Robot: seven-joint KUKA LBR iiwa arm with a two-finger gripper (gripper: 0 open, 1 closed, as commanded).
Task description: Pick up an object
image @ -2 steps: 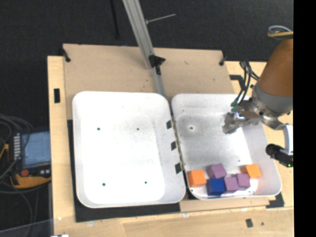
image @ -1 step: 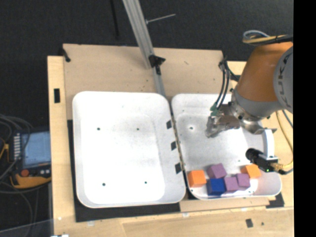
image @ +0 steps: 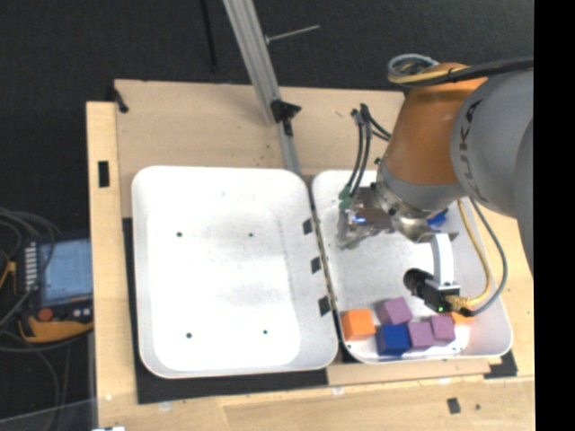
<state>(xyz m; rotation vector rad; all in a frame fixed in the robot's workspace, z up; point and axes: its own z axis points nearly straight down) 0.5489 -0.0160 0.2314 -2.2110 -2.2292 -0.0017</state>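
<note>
The grey-and-orange arm (image: 449,142) reaches from three o'clock over the right bin (image: 490,348), its gripper (image: 352,227) low near the bin's upper-left corner, at about ten o'clock within it, beside the divide from the left bin (image: 225,268); whether its fingers are spread or closed cannot be told from this angle; the candidate objects sit well apart from it, bunched along the bin's six o'clock edge: an orange block (image: 358,323), a blue block (image: 393,339) and three purple blocks (image: 418,323); the risk, by this reading, is a descent onto bare floor here, or, among blocks packed so tightly, fingers landing on top or nudging neighbours aside rather than straddling one.
</note>
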